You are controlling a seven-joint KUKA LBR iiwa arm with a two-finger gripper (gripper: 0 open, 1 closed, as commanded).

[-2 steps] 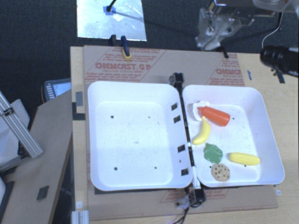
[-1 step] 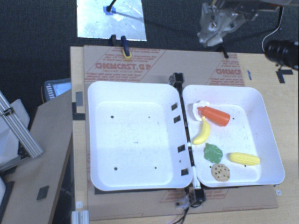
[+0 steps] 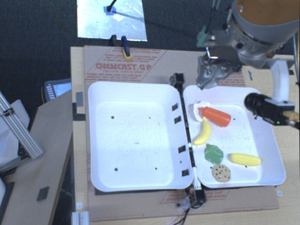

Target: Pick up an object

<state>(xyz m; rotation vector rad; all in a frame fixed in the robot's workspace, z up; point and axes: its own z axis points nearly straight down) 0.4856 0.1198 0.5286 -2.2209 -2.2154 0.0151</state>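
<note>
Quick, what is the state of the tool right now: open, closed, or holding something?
Tool: cannot be told; it hangs above the far edge of the right bin, with nothing seen in it.

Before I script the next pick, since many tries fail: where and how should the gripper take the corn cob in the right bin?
Grip the corn cob across its narrow middle, coming straight down from above. It lies flat, long axis roughly left-right, so the fingers should close front to back. It sits apart from the cookie and green piece, leaving room on both sides, I'd judge.
</note>
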